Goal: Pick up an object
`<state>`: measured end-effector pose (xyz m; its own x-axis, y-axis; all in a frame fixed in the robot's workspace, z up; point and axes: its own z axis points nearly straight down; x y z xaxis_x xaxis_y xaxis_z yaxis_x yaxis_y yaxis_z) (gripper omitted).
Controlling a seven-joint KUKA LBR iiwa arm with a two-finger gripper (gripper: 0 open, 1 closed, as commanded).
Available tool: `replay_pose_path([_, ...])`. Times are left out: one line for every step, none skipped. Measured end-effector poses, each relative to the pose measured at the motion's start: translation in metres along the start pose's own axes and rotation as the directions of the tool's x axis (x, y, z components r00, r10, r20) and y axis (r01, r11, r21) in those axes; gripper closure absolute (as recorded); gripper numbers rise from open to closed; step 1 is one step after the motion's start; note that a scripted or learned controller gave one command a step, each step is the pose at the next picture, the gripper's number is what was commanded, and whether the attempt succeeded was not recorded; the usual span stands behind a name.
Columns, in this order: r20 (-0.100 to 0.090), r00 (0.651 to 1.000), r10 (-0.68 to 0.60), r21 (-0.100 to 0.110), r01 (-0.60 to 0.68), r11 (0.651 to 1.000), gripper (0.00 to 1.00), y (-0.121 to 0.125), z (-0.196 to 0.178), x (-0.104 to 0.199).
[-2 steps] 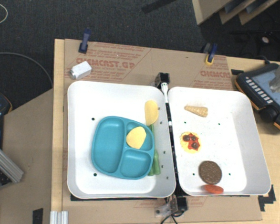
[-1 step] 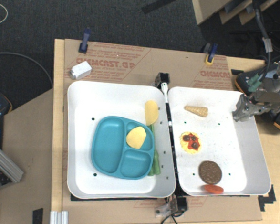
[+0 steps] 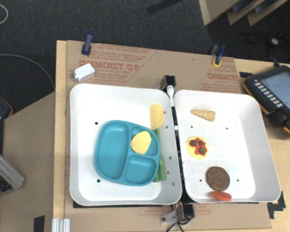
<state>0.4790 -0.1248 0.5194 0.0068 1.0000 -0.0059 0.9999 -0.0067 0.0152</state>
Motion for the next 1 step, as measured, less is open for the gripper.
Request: replay_pose_path([-0.008, 1.0, -0.006, 0.028, 0.006, 1.0, 1.0, -0.0025, 0.1243, 0.0096])
